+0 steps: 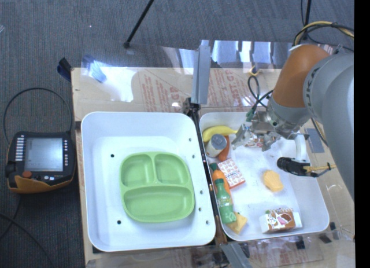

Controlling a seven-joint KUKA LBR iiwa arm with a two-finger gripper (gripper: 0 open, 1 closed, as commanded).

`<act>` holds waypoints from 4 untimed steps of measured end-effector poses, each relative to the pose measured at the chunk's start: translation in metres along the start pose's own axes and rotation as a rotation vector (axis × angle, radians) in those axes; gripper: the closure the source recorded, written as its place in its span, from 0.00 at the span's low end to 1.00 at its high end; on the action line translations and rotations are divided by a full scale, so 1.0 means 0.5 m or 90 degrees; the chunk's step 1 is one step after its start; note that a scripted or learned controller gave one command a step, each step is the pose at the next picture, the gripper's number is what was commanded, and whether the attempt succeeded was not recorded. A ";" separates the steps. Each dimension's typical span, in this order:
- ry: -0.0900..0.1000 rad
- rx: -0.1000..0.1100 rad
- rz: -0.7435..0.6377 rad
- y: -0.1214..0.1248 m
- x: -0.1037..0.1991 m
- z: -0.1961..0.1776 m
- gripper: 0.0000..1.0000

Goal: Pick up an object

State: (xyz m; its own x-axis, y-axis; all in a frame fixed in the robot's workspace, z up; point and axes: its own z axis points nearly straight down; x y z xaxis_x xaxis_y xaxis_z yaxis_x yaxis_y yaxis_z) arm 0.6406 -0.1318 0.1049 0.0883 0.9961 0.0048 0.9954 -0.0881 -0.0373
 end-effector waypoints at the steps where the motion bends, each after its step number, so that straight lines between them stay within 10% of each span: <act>1: 0.000 0.002 -0.001 0.000 -0.001 -0.011 1.00; 2: 0.000 0.002 -0.001 -0.001 -0.001 -0.011 0.00; 3: 0.000 0.003 -0.002 0.000 -0.001 -0.022 1.00; 4: 0.000 0.004 -0.002 0.000 -0.001 -0.022 0.00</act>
